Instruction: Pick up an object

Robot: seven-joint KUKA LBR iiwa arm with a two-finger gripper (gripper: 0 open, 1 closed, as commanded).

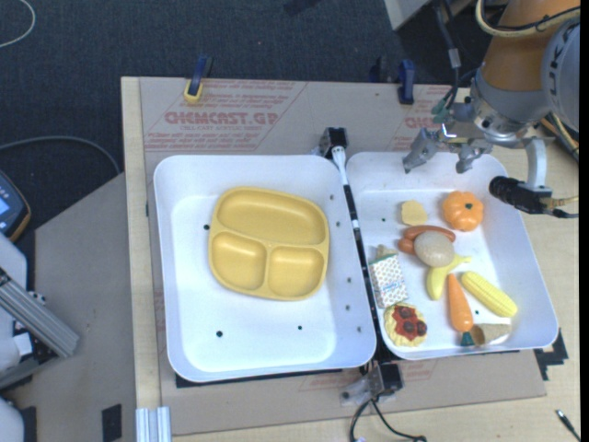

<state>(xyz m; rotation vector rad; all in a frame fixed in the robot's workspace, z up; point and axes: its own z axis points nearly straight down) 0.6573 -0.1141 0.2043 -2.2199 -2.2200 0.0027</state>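
Across the right-hand shallow white plastic bin I counted nine toy foods, none yet lifted: one round orange pumpkin, one orange carrot, one yellow corn cob, one yellow banana, one pale egg on a red sausage, one yellow cheese wedge, one small pizza slice and one patterned packet. I saw the two-finger gripper hovering above that bin's far edge, fingers spread, holding nothing. I judged the pick not begun. One yellow three-compartment plastic tray sat in the left white bin.
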